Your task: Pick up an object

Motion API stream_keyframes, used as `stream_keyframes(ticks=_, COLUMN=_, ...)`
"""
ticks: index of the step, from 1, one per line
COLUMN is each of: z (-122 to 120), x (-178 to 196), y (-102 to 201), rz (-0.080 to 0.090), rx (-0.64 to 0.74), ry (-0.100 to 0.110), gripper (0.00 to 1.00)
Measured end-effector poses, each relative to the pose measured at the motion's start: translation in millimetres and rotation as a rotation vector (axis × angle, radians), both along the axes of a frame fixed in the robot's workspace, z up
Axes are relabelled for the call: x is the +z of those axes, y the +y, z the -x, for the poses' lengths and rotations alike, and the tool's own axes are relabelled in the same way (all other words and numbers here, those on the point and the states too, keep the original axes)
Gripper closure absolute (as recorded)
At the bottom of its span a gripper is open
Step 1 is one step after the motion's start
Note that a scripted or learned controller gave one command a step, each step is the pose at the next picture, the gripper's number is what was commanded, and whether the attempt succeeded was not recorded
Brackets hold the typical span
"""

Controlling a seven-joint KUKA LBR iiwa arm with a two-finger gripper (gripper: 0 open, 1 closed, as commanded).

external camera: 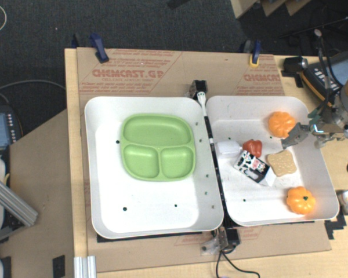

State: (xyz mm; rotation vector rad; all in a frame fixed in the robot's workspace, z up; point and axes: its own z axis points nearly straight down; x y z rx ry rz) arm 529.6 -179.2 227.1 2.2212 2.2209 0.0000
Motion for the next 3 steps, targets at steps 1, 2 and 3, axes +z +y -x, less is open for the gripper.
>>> stream_keyframes(ticks=1, z=42.2, x=126.4, y=44.9, rz=0.001, rx=0.005, ry=-0.014, gripper=0.0)
stream_keyframes(ticks=2, z=49.5, x=222.2, y=127.0, rz=0.0, rx=0.009, ry=-0.014, gripper=0.0)
stream_keyframes(ticks=3, z=49.9, x=244.0, y=205.6, rz=-0.002, rx=0.009, ry=-0.006, gripper=0.0)
